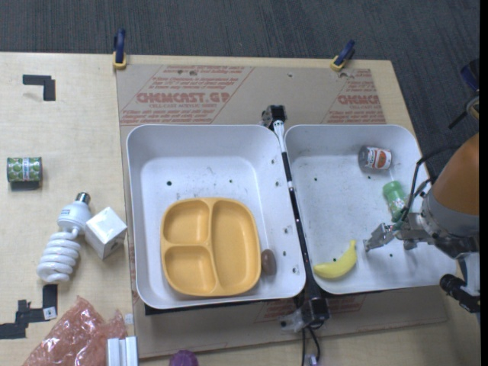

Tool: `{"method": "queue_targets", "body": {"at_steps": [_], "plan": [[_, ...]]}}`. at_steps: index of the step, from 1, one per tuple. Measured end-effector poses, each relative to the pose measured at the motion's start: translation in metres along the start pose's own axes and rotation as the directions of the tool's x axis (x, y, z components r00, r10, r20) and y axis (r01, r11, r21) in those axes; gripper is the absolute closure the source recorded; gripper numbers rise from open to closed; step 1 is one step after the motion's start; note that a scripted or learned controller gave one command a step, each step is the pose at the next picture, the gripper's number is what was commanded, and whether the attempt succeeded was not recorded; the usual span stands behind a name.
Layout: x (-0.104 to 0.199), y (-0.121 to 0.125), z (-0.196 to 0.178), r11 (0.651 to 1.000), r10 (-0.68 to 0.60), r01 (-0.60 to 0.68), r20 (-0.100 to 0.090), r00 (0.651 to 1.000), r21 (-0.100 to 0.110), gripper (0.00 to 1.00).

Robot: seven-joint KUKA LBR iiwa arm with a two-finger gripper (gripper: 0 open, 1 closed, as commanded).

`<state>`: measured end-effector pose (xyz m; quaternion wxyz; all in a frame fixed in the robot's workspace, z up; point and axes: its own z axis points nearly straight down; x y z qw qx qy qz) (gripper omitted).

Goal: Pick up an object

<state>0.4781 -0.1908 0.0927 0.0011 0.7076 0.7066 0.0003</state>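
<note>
In the right bin (427, 277) a yellow banana (337, 262) lies near the front wall. A green bottle (394, 197) lies toward the right wall, and a small red-and-white can (375, 158) rests at the back. My gripper (383, 236) hangs low over the right bin's floor, just right of the banana and just below the green bottle. It touches neither that I can see. A small brown object (268, 261) sits in the left bin (145, 166) at the yellow plate's right edge.
A yellow divided plate (211, 245) takes up much of the left bin. Outside the bins on the left lie a spiral light bulb (62, 242), a white cube (106, 231), a green can (24, 171) and a red mesh bag (72, 334).
</note>
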Motion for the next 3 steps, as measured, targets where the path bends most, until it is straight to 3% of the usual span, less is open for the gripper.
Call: {"method": "queue_targets", "body": {"at_steps": [1, 2, 3], "plan": [[-0.001, 0.002, -0.010, 1.000, 0.001, -0.001, 0.001, 1.000, -0.003, 1.00], [0.022, 0.000, 0.000, 1.000, -0.002, 0.002, -0.001, 1.000, 0.000, 1.00], [-0.004, 0.000, 0.000, 1.000, 0.000, 0.000, 0.000, 1.000, 0.000, 1.00]]}}
